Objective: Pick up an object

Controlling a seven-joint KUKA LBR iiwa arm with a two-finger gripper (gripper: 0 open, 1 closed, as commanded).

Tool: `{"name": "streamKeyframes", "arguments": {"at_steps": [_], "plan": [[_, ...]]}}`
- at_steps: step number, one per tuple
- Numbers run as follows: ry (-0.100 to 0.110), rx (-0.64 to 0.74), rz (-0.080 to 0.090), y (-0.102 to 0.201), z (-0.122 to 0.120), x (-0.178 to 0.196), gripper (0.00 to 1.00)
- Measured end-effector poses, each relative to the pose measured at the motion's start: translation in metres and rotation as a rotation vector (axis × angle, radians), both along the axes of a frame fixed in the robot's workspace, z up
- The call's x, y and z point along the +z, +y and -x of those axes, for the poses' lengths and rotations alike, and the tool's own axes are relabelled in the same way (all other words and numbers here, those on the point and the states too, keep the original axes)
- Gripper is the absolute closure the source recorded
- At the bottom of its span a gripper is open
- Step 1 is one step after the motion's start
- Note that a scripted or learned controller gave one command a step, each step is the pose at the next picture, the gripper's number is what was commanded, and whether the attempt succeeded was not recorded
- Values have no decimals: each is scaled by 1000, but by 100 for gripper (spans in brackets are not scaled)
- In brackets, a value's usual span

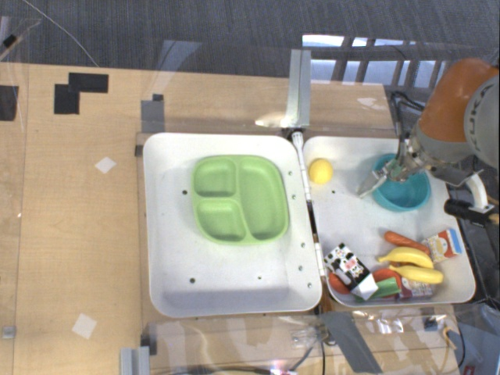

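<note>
Approach step: gripper (384, 180) hangs over the right bin (344, 209), fingers spread and pinching nothing, at the near rim of the blue bowl (405, 191), lemon (319, 170) just beside to the left; next it needs a descent onto one target, then a close.

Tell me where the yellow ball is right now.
The yellow ball sits in the right bin, in its upper-left corner against the divider between the bins, left of the blue bowl where the gripper hovers.
</note>
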State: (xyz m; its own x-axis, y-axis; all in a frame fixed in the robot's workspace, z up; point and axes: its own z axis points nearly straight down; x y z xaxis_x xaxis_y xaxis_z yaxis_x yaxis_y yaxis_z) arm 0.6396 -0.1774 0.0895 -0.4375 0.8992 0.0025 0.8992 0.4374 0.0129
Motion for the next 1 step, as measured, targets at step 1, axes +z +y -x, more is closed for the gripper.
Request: {"name": "streamKeyframes", "arguments": {"at_steps": [1], "plan": [[7,124,9,76,-18,1,0]]}}
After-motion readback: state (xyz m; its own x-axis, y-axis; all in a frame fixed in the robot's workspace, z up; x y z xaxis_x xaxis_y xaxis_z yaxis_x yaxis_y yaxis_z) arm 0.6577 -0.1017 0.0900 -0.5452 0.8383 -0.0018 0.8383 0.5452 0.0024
